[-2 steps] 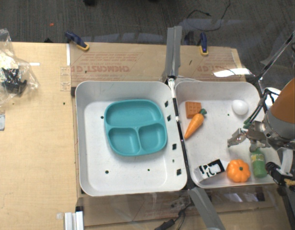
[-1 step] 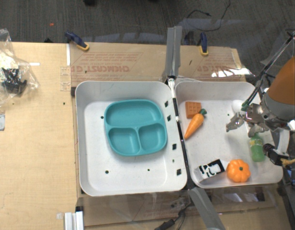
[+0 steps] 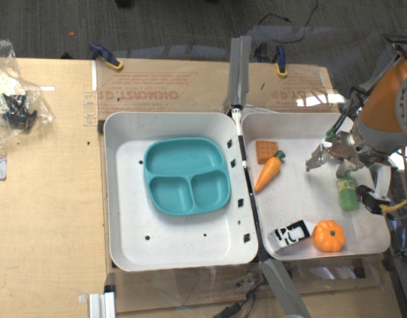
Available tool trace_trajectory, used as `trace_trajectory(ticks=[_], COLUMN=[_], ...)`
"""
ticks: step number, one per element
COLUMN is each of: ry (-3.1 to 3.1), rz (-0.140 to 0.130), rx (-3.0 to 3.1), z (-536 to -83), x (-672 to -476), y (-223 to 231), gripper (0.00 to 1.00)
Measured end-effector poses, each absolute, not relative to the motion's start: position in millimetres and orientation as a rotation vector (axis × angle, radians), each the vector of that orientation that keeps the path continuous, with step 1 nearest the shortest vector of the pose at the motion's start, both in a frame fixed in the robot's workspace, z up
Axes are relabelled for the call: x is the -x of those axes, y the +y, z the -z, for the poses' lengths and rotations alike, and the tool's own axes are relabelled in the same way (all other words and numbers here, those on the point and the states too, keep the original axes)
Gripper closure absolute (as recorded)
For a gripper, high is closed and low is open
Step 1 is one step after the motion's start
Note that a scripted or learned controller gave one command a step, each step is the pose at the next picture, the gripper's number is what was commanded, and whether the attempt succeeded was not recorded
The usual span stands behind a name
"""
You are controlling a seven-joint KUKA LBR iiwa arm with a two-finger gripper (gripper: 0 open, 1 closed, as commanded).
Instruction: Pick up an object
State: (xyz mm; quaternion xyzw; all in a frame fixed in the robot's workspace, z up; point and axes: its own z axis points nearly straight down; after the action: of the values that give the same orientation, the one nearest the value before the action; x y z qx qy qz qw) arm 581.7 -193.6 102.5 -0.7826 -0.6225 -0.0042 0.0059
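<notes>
The right bin (image 3: 289,204) holds a toy carrot (image 3: 268,171), an orange square cracker (image 3: 267,151), a small orange pumpkin (image 3: 329,236), a black-and-white box (image 3: 292,233) and a green bottle (image 3: 349,195). My gripper (image 3: 329,165) hangs over the right part of this bin, just up and left of the green bottle. It is open and nothing sits between its fingers. The right fingertip is close to the bottle's top; whether they touch I cannot tell.
A teal divided plate (image 3: 187,175) lies in the left bin (image 3: 124,197). A grey post (image 3: 239,71) rises between the bins at the back. A plastic bag (image 3: 14,105) rests on the bench at far left. Clamps (image 3: 107,56) hold the cardboard behind.
</notes>
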Motion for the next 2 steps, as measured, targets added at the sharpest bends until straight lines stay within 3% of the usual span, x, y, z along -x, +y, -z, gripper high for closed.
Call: trace_trajectory(ticks=[1, 2], ry=[-1.982, -1.992], rz=[0.019, 0.009], rx=[2.418, 2.42], z=[-110, -136], x=[-578.8, -553.2], y=[-198, -199], gripper=[0.0, 0.0])
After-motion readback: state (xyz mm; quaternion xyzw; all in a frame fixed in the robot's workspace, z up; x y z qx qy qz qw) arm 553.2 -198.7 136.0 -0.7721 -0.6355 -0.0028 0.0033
